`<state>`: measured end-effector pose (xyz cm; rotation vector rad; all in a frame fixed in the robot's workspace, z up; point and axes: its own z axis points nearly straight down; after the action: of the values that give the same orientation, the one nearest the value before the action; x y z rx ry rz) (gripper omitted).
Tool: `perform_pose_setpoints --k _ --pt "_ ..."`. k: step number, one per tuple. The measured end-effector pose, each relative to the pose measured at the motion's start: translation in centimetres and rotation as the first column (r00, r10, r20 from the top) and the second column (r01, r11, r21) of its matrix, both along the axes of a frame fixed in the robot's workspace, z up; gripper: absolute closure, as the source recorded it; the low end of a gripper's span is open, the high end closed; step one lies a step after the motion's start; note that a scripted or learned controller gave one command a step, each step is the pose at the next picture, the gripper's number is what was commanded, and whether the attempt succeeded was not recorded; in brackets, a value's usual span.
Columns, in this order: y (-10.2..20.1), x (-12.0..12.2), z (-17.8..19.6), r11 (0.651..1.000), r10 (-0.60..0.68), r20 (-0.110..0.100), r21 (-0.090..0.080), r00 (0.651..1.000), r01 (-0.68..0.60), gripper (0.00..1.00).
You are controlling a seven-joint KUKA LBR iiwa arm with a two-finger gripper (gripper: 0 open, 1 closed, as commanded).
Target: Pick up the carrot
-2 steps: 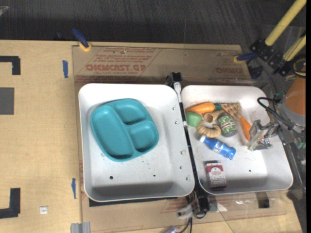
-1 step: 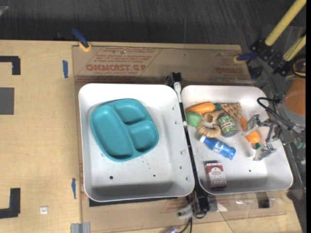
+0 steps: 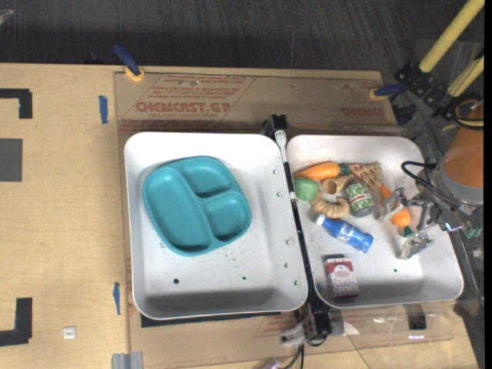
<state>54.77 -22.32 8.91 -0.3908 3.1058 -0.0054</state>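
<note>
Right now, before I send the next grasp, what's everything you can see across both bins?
bins: 2, white, side by side on the bench
divided plate: 1, teal, left bin
carrot: 1, orange, right bin's far left
green item: 1, beside the carrot
can: 1, green-labelled, right bin middle
bottle: 1, blue, lying down
small box: 1, dark red, near edge
small orange piece: 1, by the gripper
gripper: 1, metallic, right bin's right side

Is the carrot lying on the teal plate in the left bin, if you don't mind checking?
No. The carrot lies in the right bin among other items, while the teal plate sits in the left bin.
</note>
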Motion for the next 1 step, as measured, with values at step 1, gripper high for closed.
perform_pose_setpoints --k 1 --pt "0.05 0.46 1.41 1.000 0.000 0.014 -0.003 1.000 0.000 1.00"
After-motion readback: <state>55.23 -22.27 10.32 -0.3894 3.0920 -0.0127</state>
